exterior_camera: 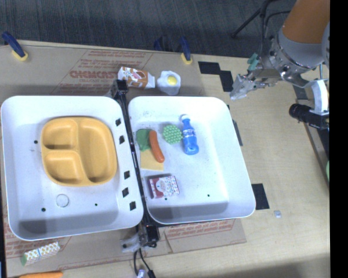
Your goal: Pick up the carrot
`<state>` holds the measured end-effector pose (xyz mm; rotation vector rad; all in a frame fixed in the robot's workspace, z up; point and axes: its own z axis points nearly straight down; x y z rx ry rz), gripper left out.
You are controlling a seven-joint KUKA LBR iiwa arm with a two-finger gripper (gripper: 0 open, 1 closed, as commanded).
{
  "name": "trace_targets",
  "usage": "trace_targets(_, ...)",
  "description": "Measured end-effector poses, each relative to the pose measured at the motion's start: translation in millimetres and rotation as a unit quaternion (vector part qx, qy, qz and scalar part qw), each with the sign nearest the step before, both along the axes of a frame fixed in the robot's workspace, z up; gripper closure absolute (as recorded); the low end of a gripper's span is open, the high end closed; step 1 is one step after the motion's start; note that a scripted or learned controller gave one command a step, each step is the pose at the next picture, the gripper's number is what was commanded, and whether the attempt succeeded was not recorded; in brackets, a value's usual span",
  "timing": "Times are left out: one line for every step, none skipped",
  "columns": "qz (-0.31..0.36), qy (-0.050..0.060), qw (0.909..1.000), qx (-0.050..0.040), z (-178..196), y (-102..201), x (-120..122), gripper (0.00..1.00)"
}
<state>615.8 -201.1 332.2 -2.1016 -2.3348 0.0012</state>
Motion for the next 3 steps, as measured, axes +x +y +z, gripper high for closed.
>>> trace_targets(0.135,0.0,0.9908,-0.0007,50,-10,-9,1.0)
trace_targets(0.323,-0.001,0.9466,-0.0013,77,-10,-24,1.0)
trace_targets(0.324,-0.001,0.9462,-0.0024,88,-10,-23,1.0)
